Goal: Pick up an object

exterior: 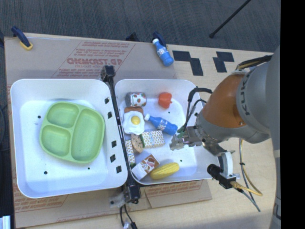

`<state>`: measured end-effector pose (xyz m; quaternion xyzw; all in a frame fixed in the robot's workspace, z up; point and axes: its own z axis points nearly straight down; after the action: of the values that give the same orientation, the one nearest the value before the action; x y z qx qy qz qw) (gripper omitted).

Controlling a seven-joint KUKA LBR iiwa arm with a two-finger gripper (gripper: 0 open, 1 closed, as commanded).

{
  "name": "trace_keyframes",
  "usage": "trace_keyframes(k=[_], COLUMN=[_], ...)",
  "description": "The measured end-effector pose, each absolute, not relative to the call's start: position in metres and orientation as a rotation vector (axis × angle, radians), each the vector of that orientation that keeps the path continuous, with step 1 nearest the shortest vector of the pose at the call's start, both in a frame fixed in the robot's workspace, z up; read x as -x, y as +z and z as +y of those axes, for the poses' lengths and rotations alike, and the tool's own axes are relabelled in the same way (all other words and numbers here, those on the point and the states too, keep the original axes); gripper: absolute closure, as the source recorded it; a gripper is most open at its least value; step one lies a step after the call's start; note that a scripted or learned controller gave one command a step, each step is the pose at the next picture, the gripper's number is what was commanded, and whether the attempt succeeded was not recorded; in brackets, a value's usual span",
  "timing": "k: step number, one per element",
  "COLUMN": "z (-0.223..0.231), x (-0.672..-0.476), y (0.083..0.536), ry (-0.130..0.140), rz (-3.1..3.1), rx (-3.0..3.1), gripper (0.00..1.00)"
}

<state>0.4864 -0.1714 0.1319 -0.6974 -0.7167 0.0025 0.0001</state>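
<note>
**Arm poised over the cluttered right bin**

The table (71, 51) carries two white bins side by side. The left bin (24, 166) holds a green divided plate (72, 132). The right bin (183, 168) holds the candidate objects: a blue bottle (161, 123), a yellow banana (164, 170), a fried-egg toy (134, 122), a patterned can (136, 98), a green-speckled packet (152, 138), a small carton (146, 165) and an orange piece (165, 99). A second blue bottle (163, 52) lies on the table beyond the bins. The arm (233, 106) reaches in from the right, its gripper (180, 140) low at the bin's right side, just beside the blue bottle's cap end and the packet. Whether the jaws are spread or pressed together cannot be told; nothing is visibly between them. A sound grasp likely means choosing an isolated item, such as the bottle or banana, and closing across its narrow width, clear of neighbours. The wrist body hides the bin's right wall and floor beneath it; the carton's label is too small to read.
</note>
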Motion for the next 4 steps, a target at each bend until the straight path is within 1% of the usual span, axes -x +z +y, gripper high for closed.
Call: trace_keyframes(k=[4], z=[-0.172], x=[-0.491], y=[0.173], ry=[0.007], rz=[-2.273], rx=[2.180], gripper=[1.00])
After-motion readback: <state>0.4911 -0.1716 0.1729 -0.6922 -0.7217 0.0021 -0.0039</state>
